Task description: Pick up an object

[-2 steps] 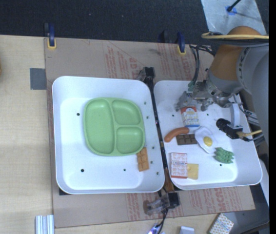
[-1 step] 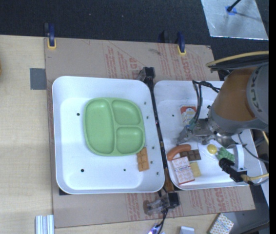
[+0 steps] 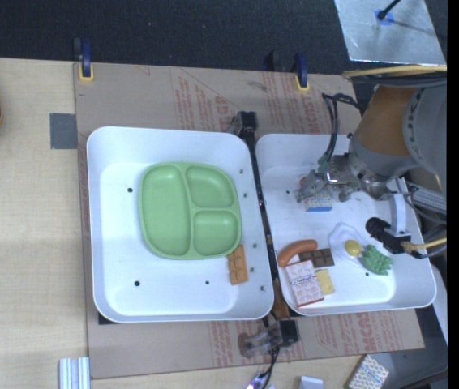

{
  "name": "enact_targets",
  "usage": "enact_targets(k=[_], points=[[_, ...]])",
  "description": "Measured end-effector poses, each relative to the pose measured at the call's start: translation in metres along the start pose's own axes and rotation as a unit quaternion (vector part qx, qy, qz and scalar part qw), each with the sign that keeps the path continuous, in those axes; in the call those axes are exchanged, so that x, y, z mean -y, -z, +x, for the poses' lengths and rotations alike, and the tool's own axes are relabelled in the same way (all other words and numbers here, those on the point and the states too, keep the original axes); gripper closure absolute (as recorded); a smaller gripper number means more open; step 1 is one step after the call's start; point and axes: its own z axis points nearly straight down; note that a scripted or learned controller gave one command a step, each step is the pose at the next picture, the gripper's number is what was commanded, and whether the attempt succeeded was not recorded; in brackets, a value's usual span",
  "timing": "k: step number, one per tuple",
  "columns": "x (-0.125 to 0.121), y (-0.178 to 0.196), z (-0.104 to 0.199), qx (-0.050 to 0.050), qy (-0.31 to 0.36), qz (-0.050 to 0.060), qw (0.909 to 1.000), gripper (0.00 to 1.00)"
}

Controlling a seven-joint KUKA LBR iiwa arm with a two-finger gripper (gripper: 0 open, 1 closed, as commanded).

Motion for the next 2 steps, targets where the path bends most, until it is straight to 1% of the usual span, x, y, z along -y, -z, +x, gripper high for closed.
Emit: enact_targets(k=[1, 2], points=[[-0.016, -0.001, 0.035, -0.001, 0.001, 0.002, 1.0000, 0.00], [-0.045, 0.000, 0.031, -0.001, 0.000, 0.002, 1.0000, 0.00]])
